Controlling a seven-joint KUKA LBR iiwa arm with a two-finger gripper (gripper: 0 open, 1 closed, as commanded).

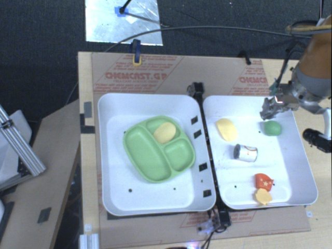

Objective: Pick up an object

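Above rt bin [303,160]: hand [270,110], green obj [272,128].

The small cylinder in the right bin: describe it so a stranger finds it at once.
Look in the right bin, near its middle. The small cylinder lies on its side, below the yellow piece and above the red piece. It alone is white with a dark end.

"How many bins did the bench carry?"

"Two white ones, the left bin [111,139] and the right bin [295,154]."

"And in the left?"

"One green divided plate [150,157] and one yellow lump [165,133] on it."

"In the right?"

"Five things: one yellow piece [226,129], one green ball [272,128], one grey-and-white cylinder [245,152], one red piece [263,180] and one orange piece [262,196]."
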